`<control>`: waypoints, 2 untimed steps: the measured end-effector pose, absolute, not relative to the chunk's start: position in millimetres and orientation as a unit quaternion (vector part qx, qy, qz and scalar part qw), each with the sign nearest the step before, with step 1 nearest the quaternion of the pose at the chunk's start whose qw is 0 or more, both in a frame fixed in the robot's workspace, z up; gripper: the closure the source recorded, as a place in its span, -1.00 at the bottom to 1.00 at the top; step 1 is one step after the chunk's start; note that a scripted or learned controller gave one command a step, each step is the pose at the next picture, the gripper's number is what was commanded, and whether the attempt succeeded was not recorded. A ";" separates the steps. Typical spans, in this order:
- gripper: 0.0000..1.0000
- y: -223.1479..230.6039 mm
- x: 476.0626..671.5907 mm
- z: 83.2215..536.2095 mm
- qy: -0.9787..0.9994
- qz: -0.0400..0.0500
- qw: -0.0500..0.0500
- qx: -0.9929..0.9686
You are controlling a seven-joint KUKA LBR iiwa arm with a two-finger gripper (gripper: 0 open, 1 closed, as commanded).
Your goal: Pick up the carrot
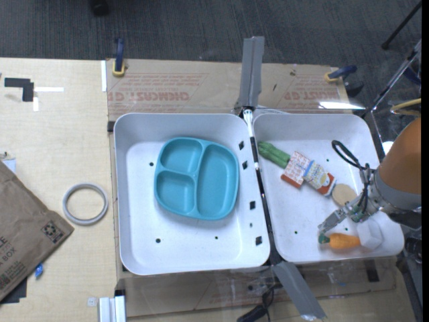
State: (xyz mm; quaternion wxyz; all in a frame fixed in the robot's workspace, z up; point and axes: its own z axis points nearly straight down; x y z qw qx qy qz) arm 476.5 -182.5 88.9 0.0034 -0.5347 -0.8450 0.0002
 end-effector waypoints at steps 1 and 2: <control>-1.00 -130.0 476.3 88.4 -0.744 0.002 0.004 -0.668; 1.00 -131.7 475.4 94.9 -0.742 0.003 0.005 -0.670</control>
